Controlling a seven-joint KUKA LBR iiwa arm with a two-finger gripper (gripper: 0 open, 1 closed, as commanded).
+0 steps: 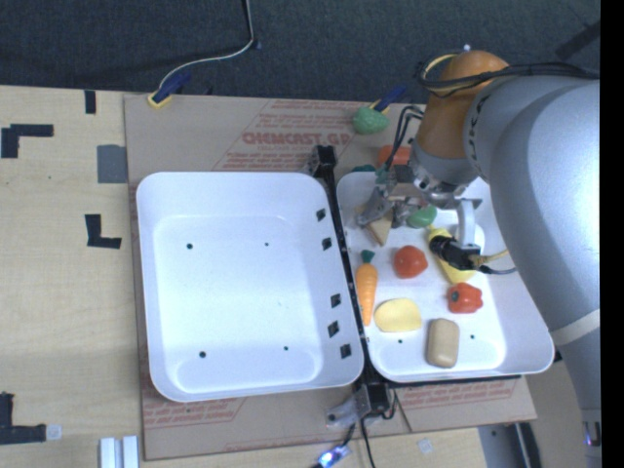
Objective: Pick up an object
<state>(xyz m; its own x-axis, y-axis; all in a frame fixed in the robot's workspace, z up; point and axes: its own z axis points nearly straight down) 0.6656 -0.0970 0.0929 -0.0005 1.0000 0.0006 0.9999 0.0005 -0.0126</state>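
**Op:** Logging from the remote desk. Gripper (382, 214) is low in the upper-left part of the right bin (517, 354), hanging off the grey arm (546, 164). I can see metal fingers (373, 210) splayed toward the divider, but whether they're parted or closed, I cannot tell. Nothing visibly sits between them.

**Obs:** What's nearest?

**Op:** A small tan block (380, 233) just below the fingertips, touching or nearly so. A green piece (421, 216) sits just right of the gripper, partly under the wrist hardware. Red tomato (410, 260) lies below and a little right, close by.

**Obs:** And the carrot?

**Op:** Carrot (366, 291) lies along the divider wall, long axis running near to far, leafy end pointing up toward the gripper. It's directly below the tool, near. To take it, I judge the fingers would need to close across its width, left to right.

**Obs:** The rest?

**Op:** Yellow lemon-like piece (398, 315), brown potato-like piece (442, 342), red pepper (465, 298), a banana (456, 257) at the right. All further toward the near edge. Left bin (156, 261) holds nothing. Green object (370, 120) lies outside on the cardboard.

**Obs:** Your call?

**Op:** The tan block is the likely target; not yet grasped, as far as I can judge.
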